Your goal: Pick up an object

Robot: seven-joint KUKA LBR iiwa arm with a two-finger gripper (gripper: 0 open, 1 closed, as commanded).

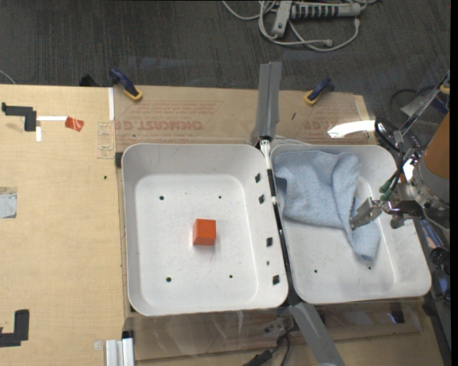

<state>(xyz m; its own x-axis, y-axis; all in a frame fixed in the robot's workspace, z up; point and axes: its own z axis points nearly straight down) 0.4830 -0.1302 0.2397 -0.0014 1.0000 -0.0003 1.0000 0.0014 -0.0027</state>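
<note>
An orange cube (205, 232) lies near the middle of the left white bin (143, 286). A light blue towel (315, 189) is crumpled across the back of the right white bin (401, 282), with one strip trailing toward the front at the right. My gripper (363, 213) reaches in from the right, and its tip is against the right edge of that towel strip. The towel's folds hide how the tip meets the cloth.
The two bins stand side by side on a cardboard sheet held by clamps (126, 83) at the back. A wooden bench surface (50, 236) extends to the left. Cables (308, 21) lie on the dark floor behind.
</note>
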